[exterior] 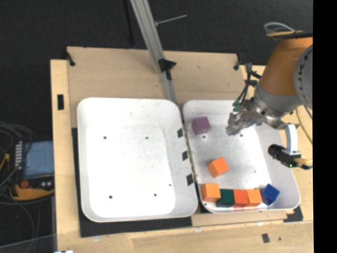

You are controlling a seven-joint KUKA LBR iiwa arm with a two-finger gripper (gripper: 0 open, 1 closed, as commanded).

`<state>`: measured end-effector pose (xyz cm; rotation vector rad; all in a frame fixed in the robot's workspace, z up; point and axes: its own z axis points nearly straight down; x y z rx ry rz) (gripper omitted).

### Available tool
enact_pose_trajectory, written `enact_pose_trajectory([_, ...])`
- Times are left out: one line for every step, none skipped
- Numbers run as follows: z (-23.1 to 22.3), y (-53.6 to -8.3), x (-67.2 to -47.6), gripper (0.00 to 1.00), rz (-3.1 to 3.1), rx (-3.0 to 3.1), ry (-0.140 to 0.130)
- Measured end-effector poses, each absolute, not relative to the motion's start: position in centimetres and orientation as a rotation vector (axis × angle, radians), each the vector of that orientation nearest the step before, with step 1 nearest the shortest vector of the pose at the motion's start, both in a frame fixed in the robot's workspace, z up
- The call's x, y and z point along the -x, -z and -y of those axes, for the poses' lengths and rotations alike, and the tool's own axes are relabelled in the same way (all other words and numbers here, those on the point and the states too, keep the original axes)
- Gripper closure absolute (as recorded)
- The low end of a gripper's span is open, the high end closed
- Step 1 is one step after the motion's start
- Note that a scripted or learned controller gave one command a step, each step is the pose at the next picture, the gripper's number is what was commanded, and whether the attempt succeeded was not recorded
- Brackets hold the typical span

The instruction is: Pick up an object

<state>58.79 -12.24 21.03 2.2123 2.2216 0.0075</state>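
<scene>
My gripper [235, 126] hangs over the upper right part of the right bin [247, 141], pointing down with nothing seen between its fingers. A purple cube [200, 125] lies to its left near the bin's top left corner. An orange cube [218, 167] sits in the middle of the bin, below the gripper. Along the bin's front wall runs a row of cubes: orange [211, 191], green [227, 197], two more orange [241, 197] and a blue one [270, 193] at the right end.
The left bin [131, 157] lies beside the right one, parted by a ridge with black clips. A slanted metal post [152, 41] rises behind the bins. Cables and a black fitting [281, 154] hang at the right bin's right side.
</scene>
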Motion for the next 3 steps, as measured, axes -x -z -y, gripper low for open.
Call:
enact_pose_trajectory([12.3,-26.2,-59.0,1.0,-2.222,-2.212,-0.007])
enact_pose_trajectory([7.8,-25.3,-60.2,1.0,-2.226,-2.214,-0.001])
enact_pose_trajectory([3.2,-25.9,-60.6,1.0,-2.227,-2.213,-0.002])
